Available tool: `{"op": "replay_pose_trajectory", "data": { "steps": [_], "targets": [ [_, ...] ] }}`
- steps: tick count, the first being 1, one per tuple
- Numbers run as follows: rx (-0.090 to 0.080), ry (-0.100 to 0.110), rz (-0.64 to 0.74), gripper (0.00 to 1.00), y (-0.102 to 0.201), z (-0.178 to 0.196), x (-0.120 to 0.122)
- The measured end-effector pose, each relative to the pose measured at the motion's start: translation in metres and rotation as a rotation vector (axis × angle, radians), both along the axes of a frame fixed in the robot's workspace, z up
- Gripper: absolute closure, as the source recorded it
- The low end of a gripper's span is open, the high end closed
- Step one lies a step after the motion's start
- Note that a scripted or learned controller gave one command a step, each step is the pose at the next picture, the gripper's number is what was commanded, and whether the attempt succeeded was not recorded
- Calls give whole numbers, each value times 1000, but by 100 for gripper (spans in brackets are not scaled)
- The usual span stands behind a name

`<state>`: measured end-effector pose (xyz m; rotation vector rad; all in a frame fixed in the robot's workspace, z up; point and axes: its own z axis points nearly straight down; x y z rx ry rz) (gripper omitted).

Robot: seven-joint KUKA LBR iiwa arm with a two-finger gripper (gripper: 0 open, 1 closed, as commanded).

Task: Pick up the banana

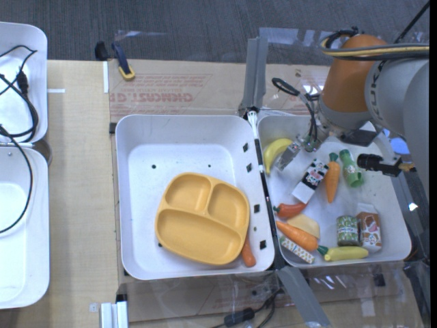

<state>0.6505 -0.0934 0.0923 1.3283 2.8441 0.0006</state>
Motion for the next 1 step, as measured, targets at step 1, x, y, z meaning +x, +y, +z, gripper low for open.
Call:
{"op": "replay_pose_trajectory", "data": {
  "steps": [1],
  "targets": [
    [-1, -4, 0, 100, -1, 10, 1]
  ]
}}
